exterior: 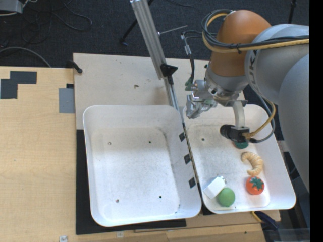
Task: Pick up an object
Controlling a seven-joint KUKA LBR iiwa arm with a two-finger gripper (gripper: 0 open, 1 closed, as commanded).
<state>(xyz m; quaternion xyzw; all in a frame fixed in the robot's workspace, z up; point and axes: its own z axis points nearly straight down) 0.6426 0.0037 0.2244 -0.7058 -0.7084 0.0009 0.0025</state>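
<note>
The jaws (pixel 194 110) hang above the far left corner of the right bin (pixel 282 198); whether they are released or clenched cannot be told. Toward that bin's near end lie a tan croissant-shaped piece (pixel 253 162), a red tomato (pixel 255 185), a green ball (pixel 226 196) and a white block (pixel 215 186). The left bin (pixel 96 135) sits just beside it.

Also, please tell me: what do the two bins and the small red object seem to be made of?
The left bin and right bin look like thin moulded plastic, matt white, judging by their rounded corners and raised rims. The red object looks like a smooth toy tomato with a green top, probably plastic or rubber; the picture is too small to tell which.
</note>
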